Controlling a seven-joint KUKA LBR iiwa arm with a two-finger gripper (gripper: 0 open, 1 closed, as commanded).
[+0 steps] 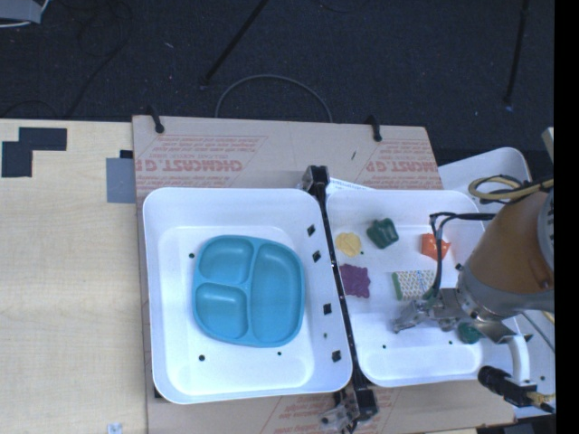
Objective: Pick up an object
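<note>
My gripper (412,317) is low in the right bin (425,369), near its front, reaching in from the right. Just behind it lies a green-and-white patterned piece (412,283). A purple object (355,280) lies to the gripper's left. Farther back are a yellow object (348,243), a dark green object (383,232) and an orange object (432,245). A small teal object (468,333) sits close under the wrist at the right. Nothing shows between the gripper's tips from this angle.
The left bin (172,351) holds a blue divided plate (248,289). A black divider (331,287) separates the two bins. The arm's orange band (511,253) covers the right bin's right side. Cables (493,186) run behind the arm.
</note>
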